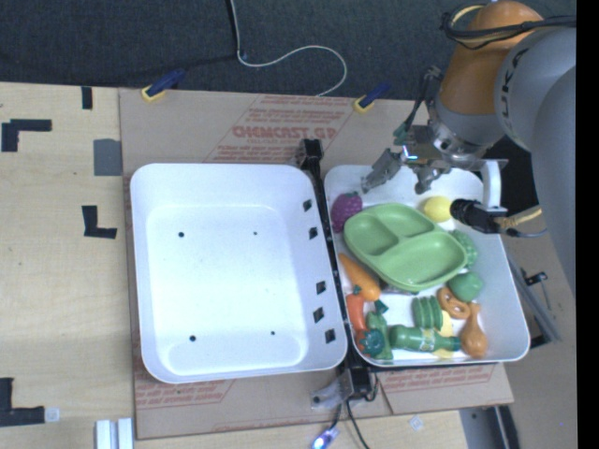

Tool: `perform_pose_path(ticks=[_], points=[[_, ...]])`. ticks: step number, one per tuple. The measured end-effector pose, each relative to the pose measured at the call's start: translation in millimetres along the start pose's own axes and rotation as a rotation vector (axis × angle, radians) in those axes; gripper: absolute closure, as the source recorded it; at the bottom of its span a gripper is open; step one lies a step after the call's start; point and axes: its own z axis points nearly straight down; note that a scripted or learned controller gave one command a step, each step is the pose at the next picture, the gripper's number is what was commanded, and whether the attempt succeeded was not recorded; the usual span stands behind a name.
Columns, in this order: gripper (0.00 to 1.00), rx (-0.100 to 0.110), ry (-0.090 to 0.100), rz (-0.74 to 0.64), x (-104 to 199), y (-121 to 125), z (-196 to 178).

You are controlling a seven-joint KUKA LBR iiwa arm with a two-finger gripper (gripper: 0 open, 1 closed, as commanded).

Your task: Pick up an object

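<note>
My gripper (404,174) hangs over the far end of the right bin (518,299), its two fingers spread open with bare white bin floor showing between them. A yellow lemon-like toy (436,208) lies just to its near right. A purple toy (346,206) sits to its near left. A green divided plate (407,244) lies tilted on the pile in the bin's middle. Nothing is between the fingers.
Toy food crowds the near end of the right bin: an orange carrot (360,277), a red piece (356,309), green pieces (416,337), an orange-brown figure (459,293). The left bin (225,269) stands alongside, split off by a black-clipped divider (323,241). A white cable (281,59) lies beyond the bins.
</note>
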Motion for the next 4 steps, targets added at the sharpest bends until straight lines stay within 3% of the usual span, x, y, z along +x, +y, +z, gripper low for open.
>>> perform_pose_path(ticks=[1, 2, 3, 4], points=[[0.0, 0.002, -0.001, 0.001, -6.7, -22.2, 118.5], [1.0, -0.003, 0.0, 0.0, -5.6, -19.6, 103.0], [1.0, -0.003, 0.0, 0.002, 1.2, -105.1, 106.7], [1.0, -0.008, 0.003, -0.007, 76.1, -115.4, 9.0]])
